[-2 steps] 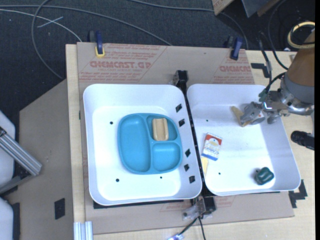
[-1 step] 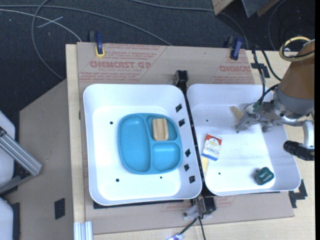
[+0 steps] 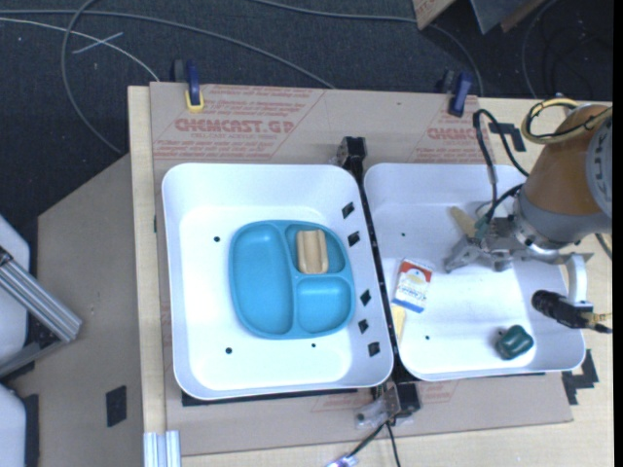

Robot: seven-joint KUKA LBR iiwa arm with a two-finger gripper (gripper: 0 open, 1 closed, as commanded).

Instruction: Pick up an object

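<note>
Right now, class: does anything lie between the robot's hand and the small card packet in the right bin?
Nothing visible does. The hand hangs over the right bin, and the card packet lies to its left on bare white floor. The green object sits apart, near the front right corner.

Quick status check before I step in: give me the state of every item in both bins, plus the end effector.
Blue divided plate: flat in the left bin.
Wooden block: lying in the plate's upper right compartment.
Small card packet: lying flat at the right bin's left side, untouched.
Green object: resting near the right bin's lower right corner.
End effector: low over the right bin, holding nothing visible.
</note>
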